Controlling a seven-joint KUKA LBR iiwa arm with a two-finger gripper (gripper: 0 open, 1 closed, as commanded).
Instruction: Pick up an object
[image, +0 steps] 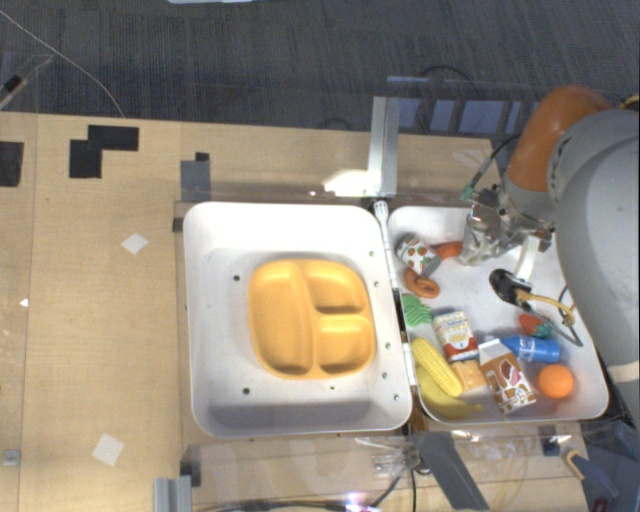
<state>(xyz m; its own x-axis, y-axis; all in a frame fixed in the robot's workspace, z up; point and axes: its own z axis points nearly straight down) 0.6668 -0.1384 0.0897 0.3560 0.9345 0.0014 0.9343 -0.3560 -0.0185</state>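
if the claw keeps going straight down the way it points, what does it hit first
Most likely the bare white floor of the right bin. The claw hangs over the bin's upper part, beside an orange carrot-like toy, which it might clip; depth is hard to judge from this slant.

Even, bright overhead light; slightly soft focus, faint shadows.

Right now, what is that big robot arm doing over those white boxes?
The grey robot arm with the orange band is reaching into the right white bin, which is full of small toy foods. Its gripper hangs over the far end of that bin, near a red and white toy. It has not picked anything up yet. A yellow corn cob, an orange ball and a blue bottle lie in the same bin. The left white bin holds a yellow divided tray.
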